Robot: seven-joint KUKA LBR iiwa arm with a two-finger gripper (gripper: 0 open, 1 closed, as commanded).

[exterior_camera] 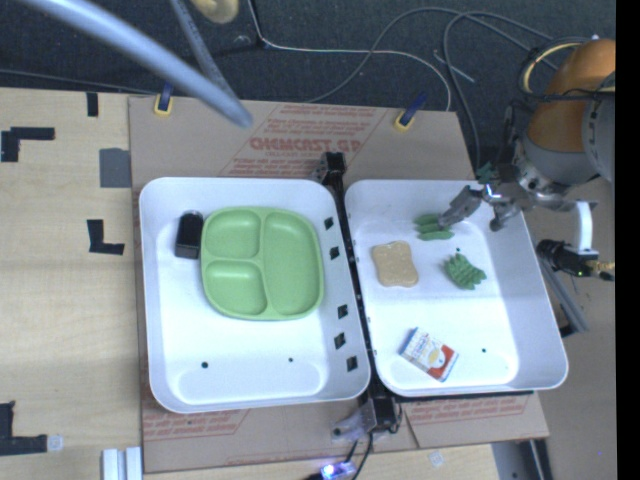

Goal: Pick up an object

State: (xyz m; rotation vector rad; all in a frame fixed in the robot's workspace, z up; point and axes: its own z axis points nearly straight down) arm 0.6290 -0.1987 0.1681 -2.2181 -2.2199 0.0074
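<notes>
My gripper (478,212) hangs over the upper right part of the right bin (520,298), its two fingers spread open with nothing between them. One finger (460,208) points down toward a green leafy piece (433,227) lying just to its left. A second green piece (464,270) lies below it. A tan slice of toast (395,264) rests left of centre in the same bin. A small red and white box (429,355) sits near the bin's front.
The left bin (170,348) holds a green divided plate (263,263) and a small black block (189,234) at the plate's left. Black clips (342,268) join the two bins. Cables trail across the dark bench behind.
</notes>
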